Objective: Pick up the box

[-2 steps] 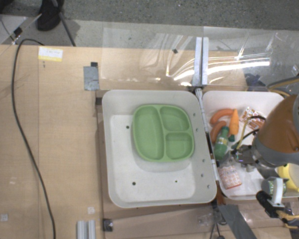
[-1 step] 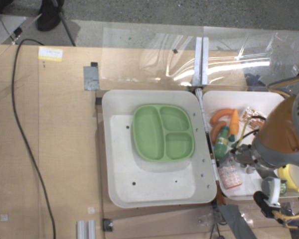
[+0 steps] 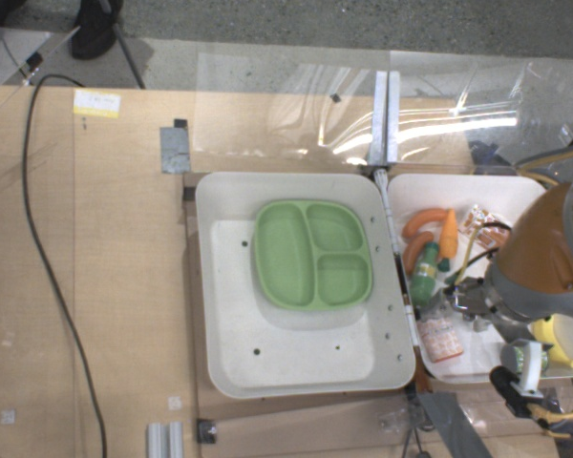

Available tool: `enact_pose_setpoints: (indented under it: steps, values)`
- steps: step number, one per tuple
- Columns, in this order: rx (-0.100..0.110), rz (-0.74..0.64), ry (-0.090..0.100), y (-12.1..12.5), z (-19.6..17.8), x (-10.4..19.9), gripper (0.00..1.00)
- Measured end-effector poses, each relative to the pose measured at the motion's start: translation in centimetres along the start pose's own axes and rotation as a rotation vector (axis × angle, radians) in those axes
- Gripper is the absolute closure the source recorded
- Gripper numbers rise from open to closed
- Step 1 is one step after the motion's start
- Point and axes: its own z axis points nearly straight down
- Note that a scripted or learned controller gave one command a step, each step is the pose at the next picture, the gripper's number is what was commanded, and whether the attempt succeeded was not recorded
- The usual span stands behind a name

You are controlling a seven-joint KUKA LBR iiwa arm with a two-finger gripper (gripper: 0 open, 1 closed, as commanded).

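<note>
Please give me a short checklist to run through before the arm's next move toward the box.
1. Box in view, lying flat at the right bin's front left: ok.
2. Box clear of neighbours: not ok, green bottle lies right behind it.
3. Gripper above the right bin: ok.
4. Finger state: cannot tell.
5. Box held: not ok, it lies on the bin floor.
6. Green tray sits apart, in the left bin: ok.

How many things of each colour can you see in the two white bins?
Green: 2, the tray and the bottle
Orange: 3, two sausages and a carrot
Yellow: 1, a banana
White and red: 1, the box
Clear wrapper: 1, a snack packet
Total: 8
</note>
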Motion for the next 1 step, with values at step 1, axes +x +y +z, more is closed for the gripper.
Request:
enact_pose_setpoints:
  steps: [1]
  values:
    - [-0.001, 0.006, -0.001, -0.06, 0.03, 0.32, 0.0]
